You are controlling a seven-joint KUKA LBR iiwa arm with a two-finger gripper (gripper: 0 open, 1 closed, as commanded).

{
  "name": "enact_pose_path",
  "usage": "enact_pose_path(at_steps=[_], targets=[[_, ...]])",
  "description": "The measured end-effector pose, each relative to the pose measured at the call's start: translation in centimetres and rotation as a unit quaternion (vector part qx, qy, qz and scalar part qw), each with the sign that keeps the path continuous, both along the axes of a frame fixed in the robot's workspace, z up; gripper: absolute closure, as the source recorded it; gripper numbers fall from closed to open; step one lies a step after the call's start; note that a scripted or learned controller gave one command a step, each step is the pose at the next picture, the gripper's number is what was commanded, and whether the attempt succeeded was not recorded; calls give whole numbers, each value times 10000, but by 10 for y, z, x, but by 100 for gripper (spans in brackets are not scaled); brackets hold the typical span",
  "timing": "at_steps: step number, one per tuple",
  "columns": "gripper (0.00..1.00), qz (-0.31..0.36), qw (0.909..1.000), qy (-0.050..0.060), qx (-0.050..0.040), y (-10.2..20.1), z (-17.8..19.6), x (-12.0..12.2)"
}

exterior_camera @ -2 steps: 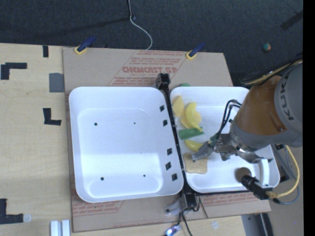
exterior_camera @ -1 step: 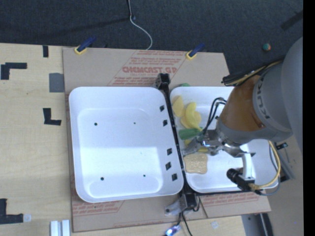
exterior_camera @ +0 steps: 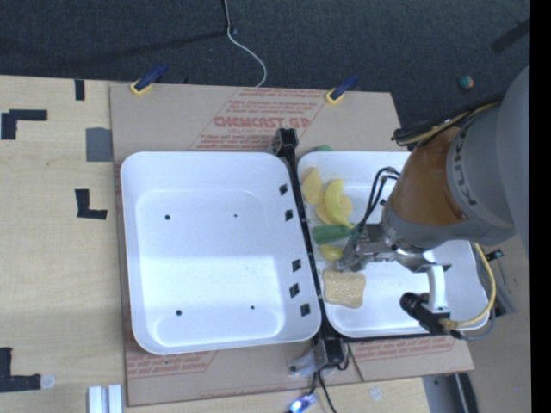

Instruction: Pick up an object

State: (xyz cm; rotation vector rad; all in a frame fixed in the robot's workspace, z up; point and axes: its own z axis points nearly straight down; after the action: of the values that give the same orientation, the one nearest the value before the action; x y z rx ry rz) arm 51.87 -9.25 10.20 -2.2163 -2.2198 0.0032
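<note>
Sponge in the right bin, gripper just above it.

Rough, tan, squarish sponge (exterior_camera: 344,289) lying flat near the left wall of the right bin (exterior_camera: 379,323). Above it, a green strip (exterior_camera: 331,231) and smooth yellow curved pieces (exterior_camera: 330,198), banana-like. Metal gripper (exterior_camera: 355,256) low beside the green strip, just over the sponge's top edge; cannot tell whether released or clenched. Glossy white left bin (exterior_camera: 138,231) alongside, both on brown cardboard (exterior_camera: 250,119).
</note>
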Motion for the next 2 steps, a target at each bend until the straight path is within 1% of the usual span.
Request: enact_pose_path(at_steps=[1, 2], targets=[[100, 9, 10000, -41, -17, -15, -19, 81], [100, 4, 10000, -11, -5, -20, -18, 94]])
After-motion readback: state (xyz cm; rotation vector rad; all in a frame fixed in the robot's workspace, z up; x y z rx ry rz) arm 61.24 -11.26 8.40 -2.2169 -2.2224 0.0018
